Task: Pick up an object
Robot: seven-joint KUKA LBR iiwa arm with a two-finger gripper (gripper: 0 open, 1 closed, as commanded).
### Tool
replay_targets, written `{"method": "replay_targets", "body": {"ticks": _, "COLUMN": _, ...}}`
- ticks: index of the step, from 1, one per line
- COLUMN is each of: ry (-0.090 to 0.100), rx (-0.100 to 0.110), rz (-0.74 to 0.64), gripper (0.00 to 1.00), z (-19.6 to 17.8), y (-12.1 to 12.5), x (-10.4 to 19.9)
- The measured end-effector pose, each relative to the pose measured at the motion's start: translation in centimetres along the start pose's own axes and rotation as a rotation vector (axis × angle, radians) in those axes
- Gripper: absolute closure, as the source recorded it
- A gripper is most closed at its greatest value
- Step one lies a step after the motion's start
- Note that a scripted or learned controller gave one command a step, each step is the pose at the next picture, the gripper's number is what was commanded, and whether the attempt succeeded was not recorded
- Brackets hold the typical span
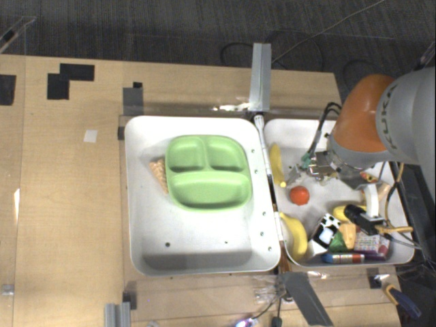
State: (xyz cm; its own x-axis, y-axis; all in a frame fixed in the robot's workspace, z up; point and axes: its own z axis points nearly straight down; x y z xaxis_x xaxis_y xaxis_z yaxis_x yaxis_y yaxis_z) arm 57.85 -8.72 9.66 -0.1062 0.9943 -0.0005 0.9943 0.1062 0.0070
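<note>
My gripper (304, 168) hangs low over the middle of the right bin (294, 132), under the grey arm with the orange band. Just below it and slightly left lies a small red-orange ball (299, 195), apart from the gripper. A yellow banana (275, 163) lies along the bin's left wall, to the left of the gripper. A second banana (296, 231) rests at the bin's front left. Beside that one sits a black-and-white checkered block (328, 229). I see nothing held by the gripper.
The left bin (143, 203) holds a green divided plate (206, 171) with a tan, grainy item (159, 174) sticking out from under its left edge. Markers and small packets (354, 254) crowd the right bin's front right corner. A metal post (260, 80) stands behind the bins.
</note>
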Motion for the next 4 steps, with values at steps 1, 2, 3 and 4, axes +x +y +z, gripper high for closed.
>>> {"method": "replay_targets", "body": {"ticks": 1, "ry": -0.001, "rx": -0.003, "rz": -0.064, "gripper": 0.00, "z": 0.9, "y": 9.2, "x": -2.0}}
{"method": "replay_targets", "body": {"ticks": 2, "ry": -0.002, "rx": -0.003, "rz": -0.073, "gripper": 0.00, "z": 0.8, "y": 9.3, "x": -1.0}}
{"method": "replay_targets", "body": {"ticks": 3, "ry": -0.003, "rx": -0.013, "rz": -0.079, "gripper": 1.00, "z": -0.6, "y": 9.6, "x": -0.8}}
{"method": "replay_targets", "body": {"ticks": 4, "ry": -0.002, "rx": -0.012, "rz": -0.080, "gripper": 0.00, "z": -0.6, "y": 9.6, "x": -0.8}}
